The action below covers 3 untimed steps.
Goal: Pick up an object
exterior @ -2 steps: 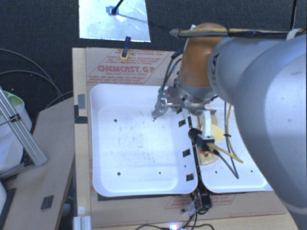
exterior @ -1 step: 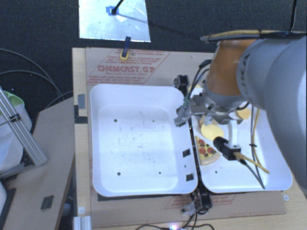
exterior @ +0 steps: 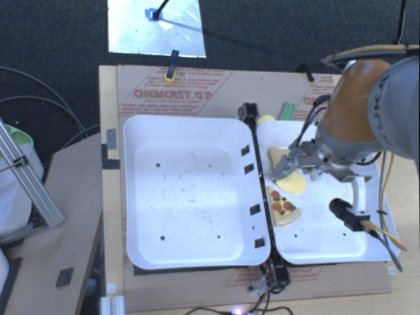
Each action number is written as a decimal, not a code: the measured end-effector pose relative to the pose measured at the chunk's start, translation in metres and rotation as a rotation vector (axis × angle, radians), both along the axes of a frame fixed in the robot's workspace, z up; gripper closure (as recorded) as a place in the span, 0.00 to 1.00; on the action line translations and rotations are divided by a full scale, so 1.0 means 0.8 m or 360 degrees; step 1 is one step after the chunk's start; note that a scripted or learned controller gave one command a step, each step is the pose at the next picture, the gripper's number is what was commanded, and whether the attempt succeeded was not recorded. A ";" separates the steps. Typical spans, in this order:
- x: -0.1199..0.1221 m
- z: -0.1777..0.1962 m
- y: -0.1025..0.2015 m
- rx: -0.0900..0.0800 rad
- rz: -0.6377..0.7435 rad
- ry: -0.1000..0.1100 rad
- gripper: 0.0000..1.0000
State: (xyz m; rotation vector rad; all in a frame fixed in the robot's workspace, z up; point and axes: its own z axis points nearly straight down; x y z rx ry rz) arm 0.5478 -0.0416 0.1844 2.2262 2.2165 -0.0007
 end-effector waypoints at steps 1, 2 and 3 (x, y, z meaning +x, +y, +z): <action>0.075 0.003 0.029 0.0000 0.0017 -0.0012 0.00; 0.108 -0.132 -0.070 -0.0004 0.0000 0.0003 0.00; 0.111 -0.110 -0.063 -0.0001 0.0015 -0.0010 1.00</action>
